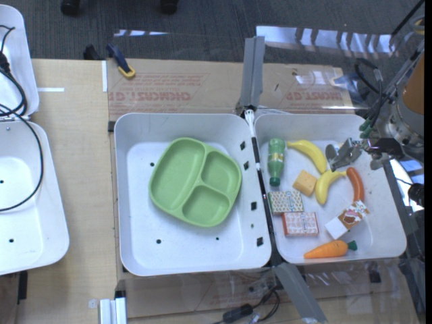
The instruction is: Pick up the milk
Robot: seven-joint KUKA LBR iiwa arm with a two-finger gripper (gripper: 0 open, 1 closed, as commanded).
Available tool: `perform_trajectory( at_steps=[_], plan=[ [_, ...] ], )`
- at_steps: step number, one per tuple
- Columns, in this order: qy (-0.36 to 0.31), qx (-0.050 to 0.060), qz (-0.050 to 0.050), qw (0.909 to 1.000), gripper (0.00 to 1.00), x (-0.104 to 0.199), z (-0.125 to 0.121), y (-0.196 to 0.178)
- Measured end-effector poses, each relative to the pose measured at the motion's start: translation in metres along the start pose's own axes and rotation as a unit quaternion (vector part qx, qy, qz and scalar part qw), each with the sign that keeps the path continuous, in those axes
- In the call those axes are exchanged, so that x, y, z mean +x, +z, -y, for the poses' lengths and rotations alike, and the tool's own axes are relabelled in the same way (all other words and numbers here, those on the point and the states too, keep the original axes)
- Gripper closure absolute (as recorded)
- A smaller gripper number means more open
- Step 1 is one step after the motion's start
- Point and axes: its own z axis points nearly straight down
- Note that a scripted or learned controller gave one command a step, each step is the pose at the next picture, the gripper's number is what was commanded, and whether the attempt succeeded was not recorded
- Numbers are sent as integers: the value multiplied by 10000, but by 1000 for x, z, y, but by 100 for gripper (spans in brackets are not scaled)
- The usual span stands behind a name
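While the gripper hangs over the right bin above the bananas, its fingers look spread with nothing between them. The milk lies untouched near the bin's front right, just beside the carrot and below the sausage. Green plate sits in the left bin.

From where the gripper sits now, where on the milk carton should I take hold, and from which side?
Grip the milk carton across its narrow body, coming straight down from above. It lies flat and tilted in the right bin, between the sausage and the carrot, so turning the gripper square to its long sides looks safest.
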Motion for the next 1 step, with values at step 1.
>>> perform_trajectory(
  at_steps=[1],
  plan=[
    [-647,-1,-4,9979,0,-47,38,73]
  ],
)
